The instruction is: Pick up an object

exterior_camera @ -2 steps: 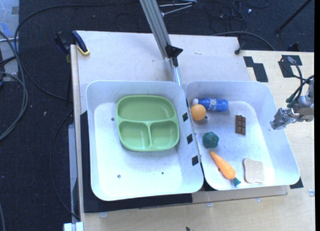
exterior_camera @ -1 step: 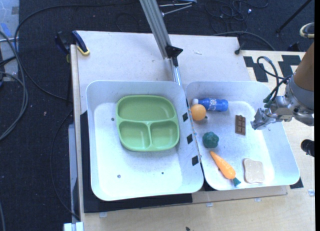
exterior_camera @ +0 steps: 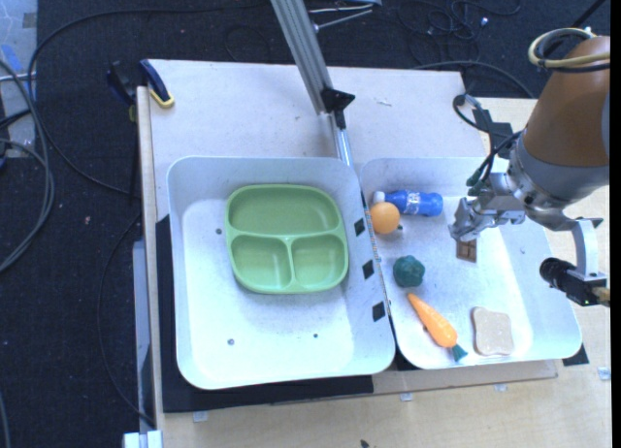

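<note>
Five small things lie in the right bin [exterior_camera: 543,335]: an orange ball [exterior_camera: 385,218] touching a blue-and-white bottle [exterior_camera: 412,204] near the far wall, a dark green lump [exterior_camera: 408,271] toward the middle, a toy carrot [exterior_camera: 434,321] below it, and a tan bread slice [exterior_camera: 493,331] at the near corner. The gripper [exterior_camera: 468,239] hangs low over the bin's middle right, well apart from all of them, with a small brown piece at its tip (whether that is a held thing or part of the tool cannot be told, nor how the jaws stand). All look like light plastic play food, stiff and rather slick. The carrot seems the surest choice, pinched across its thick middle; the ball would likely roll away. The left bin [exterior_camera: 194,339] carries a green divided plate [exterior_camera: 287,238].
</note>
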Controlling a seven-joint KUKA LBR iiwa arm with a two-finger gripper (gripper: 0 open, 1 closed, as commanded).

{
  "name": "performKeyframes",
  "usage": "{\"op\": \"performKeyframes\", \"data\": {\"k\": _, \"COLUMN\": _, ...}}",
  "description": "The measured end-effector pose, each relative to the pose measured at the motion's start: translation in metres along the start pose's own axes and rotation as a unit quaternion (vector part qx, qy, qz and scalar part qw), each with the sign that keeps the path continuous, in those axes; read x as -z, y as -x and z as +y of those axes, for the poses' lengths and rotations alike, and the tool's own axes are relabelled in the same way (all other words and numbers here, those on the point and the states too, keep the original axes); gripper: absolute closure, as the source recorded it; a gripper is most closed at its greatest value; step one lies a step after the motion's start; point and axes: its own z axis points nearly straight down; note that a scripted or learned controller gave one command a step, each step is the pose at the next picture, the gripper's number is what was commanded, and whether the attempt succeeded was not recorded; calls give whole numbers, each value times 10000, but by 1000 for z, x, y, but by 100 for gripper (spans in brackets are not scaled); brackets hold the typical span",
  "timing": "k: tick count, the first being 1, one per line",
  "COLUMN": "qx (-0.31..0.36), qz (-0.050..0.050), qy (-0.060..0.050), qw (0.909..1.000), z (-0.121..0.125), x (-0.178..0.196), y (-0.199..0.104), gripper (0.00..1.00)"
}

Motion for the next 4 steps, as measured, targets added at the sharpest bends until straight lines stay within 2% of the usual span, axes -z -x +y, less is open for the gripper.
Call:
{"op": "performKeyframes", "data": {"k": 1, "qx": -8, "qz": 0, "qy": -10, "qw": 10000, "z": 5, "x": -7, "y": -46, "gripper": 100}}
{"op": "performKeyframes", "data": {"k": 4, "qx": -10, "qz": 2, "qy": 6, "qw": 10000, "z": 49, "x": 11, "y": -205, "gripper": 100}}
